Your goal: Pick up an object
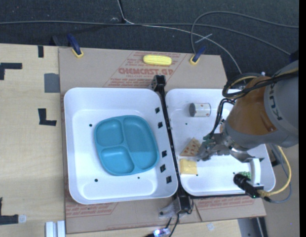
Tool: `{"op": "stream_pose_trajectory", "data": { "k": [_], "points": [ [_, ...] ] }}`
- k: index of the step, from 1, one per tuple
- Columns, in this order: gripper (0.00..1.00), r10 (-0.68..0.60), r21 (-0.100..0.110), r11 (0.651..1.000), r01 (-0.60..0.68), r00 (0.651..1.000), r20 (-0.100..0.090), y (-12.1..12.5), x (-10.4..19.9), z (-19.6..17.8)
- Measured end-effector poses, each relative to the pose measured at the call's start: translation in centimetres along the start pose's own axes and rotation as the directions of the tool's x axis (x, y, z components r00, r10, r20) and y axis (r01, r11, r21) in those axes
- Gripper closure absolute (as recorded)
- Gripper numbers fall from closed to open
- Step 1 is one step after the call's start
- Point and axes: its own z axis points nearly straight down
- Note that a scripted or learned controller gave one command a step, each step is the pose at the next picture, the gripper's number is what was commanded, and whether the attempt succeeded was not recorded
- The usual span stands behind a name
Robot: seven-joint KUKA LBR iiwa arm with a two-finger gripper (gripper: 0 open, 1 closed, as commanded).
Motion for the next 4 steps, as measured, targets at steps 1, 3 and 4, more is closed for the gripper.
{"op": "stream_pose_trajectory", "data": {
  "k": [1,3,4],
  "points": [
    [1.0,0.002,-0.006,1.0,-0.002,1.0,0.002,-0.5,-0.6,-5.8],
    [1.0,-0.005,-0.004,1.0,0.005,1.0,0.0,2.7,4.9,-10.4],
    [1.0,-0.002,-0.004,1.0,0.002,1.0,0.002,4.6,8.7,-10.0]
  ]
}}
